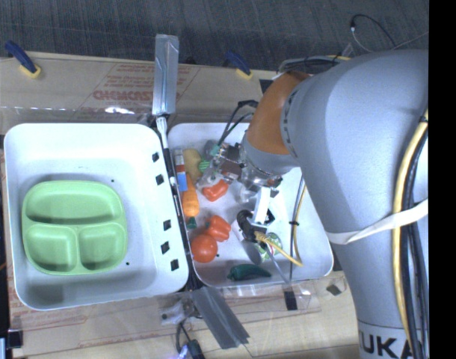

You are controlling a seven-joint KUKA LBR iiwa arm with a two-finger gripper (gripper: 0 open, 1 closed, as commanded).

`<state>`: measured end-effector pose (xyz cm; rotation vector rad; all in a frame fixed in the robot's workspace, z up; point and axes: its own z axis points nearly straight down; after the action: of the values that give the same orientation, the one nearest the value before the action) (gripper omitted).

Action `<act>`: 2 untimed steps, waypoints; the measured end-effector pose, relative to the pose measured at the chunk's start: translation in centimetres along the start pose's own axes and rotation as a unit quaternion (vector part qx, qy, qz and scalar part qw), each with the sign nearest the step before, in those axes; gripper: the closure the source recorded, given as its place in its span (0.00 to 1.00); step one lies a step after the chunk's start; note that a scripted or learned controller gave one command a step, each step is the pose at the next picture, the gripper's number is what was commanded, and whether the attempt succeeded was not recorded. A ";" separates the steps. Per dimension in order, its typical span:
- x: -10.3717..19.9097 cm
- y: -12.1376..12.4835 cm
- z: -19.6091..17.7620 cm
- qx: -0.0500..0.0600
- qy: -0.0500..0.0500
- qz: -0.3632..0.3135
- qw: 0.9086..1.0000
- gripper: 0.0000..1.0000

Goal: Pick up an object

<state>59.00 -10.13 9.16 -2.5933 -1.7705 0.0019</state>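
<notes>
Nearest, in the right bin (pixel 318 256), a dark green pepper (pixel 249 273) lies lengthwise left to right by the front wall. Beyond sit a red tomato (pixel 203 247) and an upright-running orange carrot (pixel 190 200). Farther back, the gripper (pixel 229 172) hovers above a red piece (pixel 214 191); its grip is unclear. The left bin (pixel 19 148) holds a green tray (pixel 75 226).

A green divided tray (pixel 73 225) with three compartments lies in the left white bin (pixel 34 144), in the left half of the frame. Behind the bins, a brown cardboard sheet (pixel 78 81) with red printed letters lies along the upper left. Two blue clamps (pixel 22 57) hold it, one at the far left and one (pixel 238 62) near the upper middle. A grey metal bar (pixel 165 73) stands between the two bins at the top.
</notes>
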 end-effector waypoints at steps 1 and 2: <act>0.1 -0.1 -0.9 0.002 0.000 -0.003 1.000 1.00; -2.4 0.9 -2.7 0.001 0.000 0.049 0.999 1.00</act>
<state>59.01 -12.67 11.82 -2.6769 -1.6399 0.0049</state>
